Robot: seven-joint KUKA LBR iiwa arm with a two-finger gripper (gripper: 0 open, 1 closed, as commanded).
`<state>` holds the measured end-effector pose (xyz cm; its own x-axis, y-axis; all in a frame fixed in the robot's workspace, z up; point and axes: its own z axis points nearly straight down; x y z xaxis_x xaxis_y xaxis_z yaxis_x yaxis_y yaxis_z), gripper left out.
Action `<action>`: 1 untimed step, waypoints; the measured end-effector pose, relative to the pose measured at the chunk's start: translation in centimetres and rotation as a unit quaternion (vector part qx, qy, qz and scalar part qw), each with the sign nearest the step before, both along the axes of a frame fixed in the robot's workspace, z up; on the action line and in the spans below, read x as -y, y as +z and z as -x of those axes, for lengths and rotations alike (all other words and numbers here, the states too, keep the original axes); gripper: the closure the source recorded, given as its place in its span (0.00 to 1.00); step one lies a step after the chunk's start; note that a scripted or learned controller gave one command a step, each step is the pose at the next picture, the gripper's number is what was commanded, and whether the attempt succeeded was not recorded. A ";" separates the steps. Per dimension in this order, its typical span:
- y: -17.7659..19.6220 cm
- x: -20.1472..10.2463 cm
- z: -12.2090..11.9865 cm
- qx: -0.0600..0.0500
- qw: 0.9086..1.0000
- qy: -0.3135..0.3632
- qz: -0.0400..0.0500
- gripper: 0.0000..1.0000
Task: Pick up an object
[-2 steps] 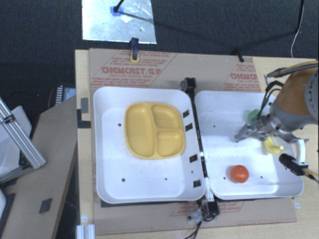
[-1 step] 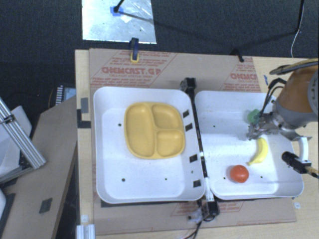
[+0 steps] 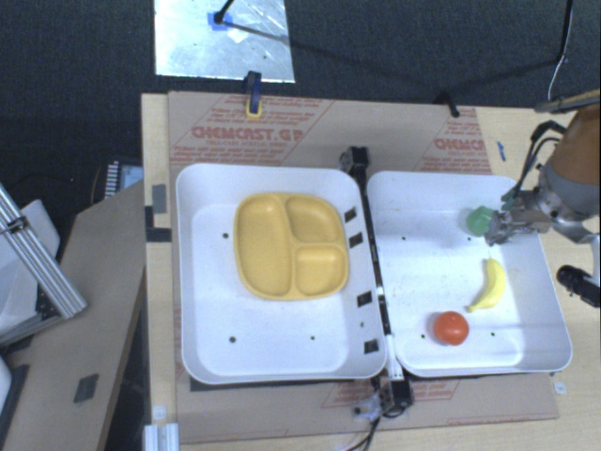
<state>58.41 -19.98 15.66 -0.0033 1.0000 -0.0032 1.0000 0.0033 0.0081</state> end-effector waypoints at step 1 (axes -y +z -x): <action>5.8 -0.3 0.7 0.000 1.000 0.001 0.000 1.00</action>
<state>57.71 -19.66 21.46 -0.0045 1.0000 -0.0025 1.0000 0.0045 0.0075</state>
